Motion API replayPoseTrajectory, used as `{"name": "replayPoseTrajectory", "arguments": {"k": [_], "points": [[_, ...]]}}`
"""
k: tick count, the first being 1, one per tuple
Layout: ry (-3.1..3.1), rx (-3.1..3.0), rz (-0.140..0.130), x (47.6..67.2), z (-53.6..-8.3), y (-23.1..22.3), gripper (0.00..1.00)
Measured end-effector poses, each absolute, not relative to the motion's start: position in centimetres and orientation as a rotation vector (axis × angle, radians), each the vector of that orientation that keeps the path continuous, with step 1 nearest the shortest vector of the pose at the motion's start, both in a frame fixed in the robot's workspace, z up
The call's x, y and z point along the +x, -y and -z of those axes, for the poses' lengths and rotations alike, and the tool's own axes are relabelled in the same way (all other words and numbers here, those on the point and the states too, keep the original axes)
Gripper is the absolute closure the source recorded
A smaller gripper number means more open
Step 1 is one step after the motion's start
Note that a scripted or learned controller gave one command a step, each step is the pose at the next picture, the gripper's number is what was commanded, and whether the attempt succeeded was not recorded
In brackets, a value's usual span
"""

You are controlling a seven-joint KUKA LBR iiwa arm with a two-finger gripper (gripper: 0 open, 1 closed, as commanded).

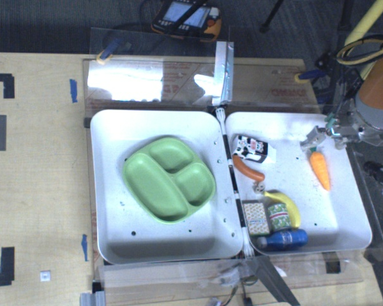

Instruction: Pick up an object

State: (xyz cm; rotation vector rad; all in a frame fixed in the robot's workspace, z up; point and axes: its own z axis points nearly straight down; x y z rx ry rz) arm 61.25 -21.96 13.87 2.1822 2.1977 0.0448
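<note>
A robot gripper [324,134] hovers at the far right of the right bin [351,225], just beside the leafy top of a toy carrot [320,169]; whether its jaws are open or closed cannot be told. A green divided plate [169,178] fills the left bin [108,190].

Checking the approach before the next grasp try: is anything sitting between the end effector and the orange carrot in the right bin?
Nothing visible does. The end effector sits just above the top end of the orange toy carrot, with bare floor of the right white bin around it. The yellow toy banana lies well off to the carrot's left.
</note>
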Motion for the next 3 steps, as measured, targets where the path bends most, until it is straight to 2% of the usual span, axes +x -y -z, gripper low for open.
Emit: {"name": "replayPoseTrajectory", "arguments": {"k": [1, 2, 3], "points": [[-2.37, 2.061, -0.001, 56.5, -17.2, 22.3, 0.0], [-2.385, 1.998, -0.021, 58.5, -14.1, 22.3, 0.0], [-2.364, 1.988, -0.013, 58.7, -15.6, 23.0, 1.0]]}}
